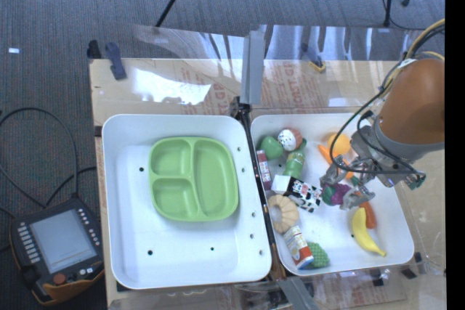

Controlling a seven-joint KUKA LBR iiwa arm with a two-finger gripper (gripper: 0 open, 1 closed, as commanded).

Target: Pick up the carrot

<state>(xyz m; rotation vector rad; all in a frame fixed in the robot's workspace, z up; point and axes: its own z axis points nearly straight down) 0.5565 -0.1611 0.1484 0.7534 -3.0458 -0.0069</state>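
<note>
The carrot [325, 152] looks like the thin orange piece in the right bin [398, 225], poking out up and left from under the arm; most of it is hidden by the wrist. My gripper [347, 186] hangs low over the middle of that bin, just right of and below the carrot's visible end. Its fingers [333, 176] stand apart, open, with a purple toy [336, 194] lying right under them. Nothing is lifted.
The right bin is crowded: a banana [365, 232] with a small red-orange piece [370, 215] beside it, a cow-patterned toy [306, 192], a green bottle [294, 163], a bread roll [283, 210] and a can [298, 245]. The left bin [123, 229] holds a green divided plate [194, 178].
</note>
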